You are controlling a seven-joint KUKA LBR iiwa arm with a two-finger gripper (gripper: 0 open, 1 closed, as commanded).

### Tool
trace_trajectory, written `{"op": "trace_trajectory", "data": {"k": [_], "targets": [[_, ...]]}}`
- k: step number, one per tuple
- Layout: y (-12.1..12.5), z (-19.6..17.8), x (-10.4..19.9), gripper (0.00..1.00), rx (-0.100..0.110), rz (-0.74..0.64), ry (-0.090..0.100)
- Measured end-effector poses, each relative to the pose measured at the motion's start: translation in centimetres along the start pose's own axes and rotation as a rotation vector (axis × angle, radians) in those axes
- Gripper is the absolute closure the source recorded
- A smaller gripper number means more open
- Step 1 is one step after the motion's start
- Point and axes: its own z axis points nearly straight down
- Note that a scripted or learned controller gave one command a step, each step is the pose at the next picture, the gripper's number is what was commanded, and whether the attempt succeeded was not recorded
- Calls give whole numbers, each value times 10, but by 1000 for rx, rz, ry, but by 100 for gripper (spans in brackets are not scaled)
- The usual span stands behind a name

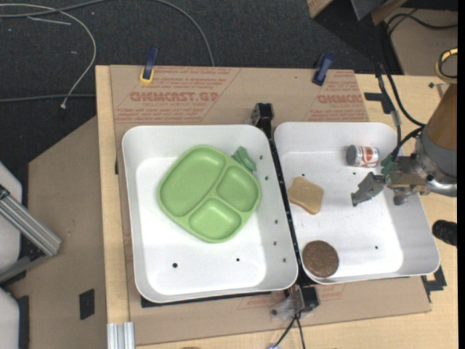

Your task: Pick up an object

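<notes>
A dark carpeted floor (218, 20) with loose grey cables (87, 27) is seen behind a bench covered in brown cardboard (189, 93), the sheet being pinned at its far edge by two blue clamps (150, 62). Two shallow white bins are set side by side on the cardboard. In the left bin (145, 267) a green divided plate (209, 193) with three compartments is laid near the middle, and a small dark green item (245, 158), too small to be made out clearly, is found touching the plate's far right edge.

In the right bin (407, 260) three things are spread apart. A tan sponge-like block (306, 195) is placed near the bin's left wall. A round brown disc (320, 258) is set at the near left corner, close to the rim. A small can (362, 155) with a red and white label is lying on its side toward the far end.

The arm (443, 137) is reached in from the right, and the claw (378, 184) is held over the right bin, just below the can and to the right of the tan block, well apart from the disc. Nothing is seen between its fingers; whether they are apart or together cannot be told.
</notes>
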Motion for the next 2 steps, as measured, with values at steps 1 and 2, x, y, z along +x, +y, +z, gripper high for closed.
{"op": "trace_trajectory", "data": {"k": [1,2], "targets": [[3,-7,1,0,-14,-4,-2],[-3,50,9,0,-8,-4,-1]]}}
